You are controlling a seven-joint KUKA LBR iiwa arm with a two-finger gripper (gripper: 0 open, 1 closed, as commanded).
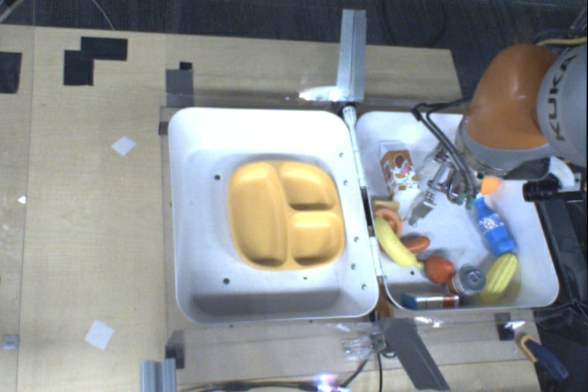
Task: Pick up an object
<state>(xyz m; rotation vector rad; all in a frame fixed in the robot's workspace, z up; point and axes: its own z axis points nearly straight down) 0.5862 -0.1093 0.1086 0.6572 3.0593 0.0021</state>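
Note:
My gripper [424, 200] hangs over the middle of the right bin [542, 285], its metal fingers pointing down-left. No object shows between them. Just left of it lies a white packet with a brown print [397, 170]. Below it rest a banana [393, 243], a red sausage-like piece [416, 243] and a red tomato [439, 269]. A blue bottle with an orange cap [493, 225] lies to the right of the gripper. A corn cob [501, 275], a small can [471, 278] and a marker [428, 299] sit along the bin's front wall.
The left bin [188, 225] holds a yellow divided plate [283, 214]. A metal post [352, 55] stands behind the seam between the bins. The grey arm with its orange band [514, 101] reaches in from the right over the right bin's back corner.

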